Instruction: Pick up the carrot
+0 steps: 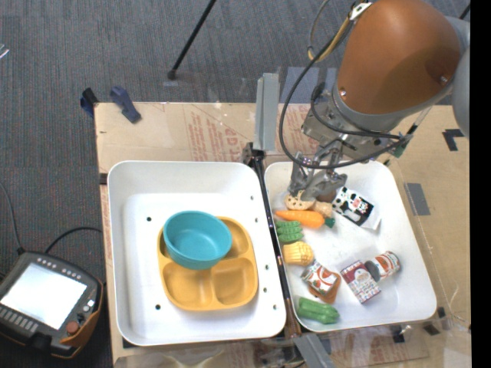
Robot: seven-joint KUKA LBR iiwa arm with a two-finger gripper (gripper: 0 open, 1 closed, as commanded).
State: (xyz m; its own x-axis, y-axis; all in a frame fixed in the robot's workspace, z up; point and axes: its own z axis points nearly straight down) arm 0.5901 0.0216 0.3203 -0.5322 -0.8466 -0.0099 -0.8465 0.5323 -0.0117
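The orange carrot (pixel 301 218) with a green stub lies on its side in the right bin (pixel 414 282), near the bin's upper left. My gripper (pixel 312 192) hangs just above and behind it, over a small tan cookie (pixel 293 202). Its two dark fingers stand apart with nothing between them, so it is open. The fingertips are close to the carrot's upper edge; I cannot tell whether they touch it.
A black-and-white milk carton (pixel 355 206) lies right of the carrot. Below it are a green vegetable (pixel 289 232), corn (pixel 298 253), food cans (pixel 321 280), (pixel 360 280), (pixel 387 263) and a green pepper (pixel 318 311). The left bin (pixel 130 182) holds a yellow divided plate (pixel 230 294) and a teal bowl (pixel 197 238).
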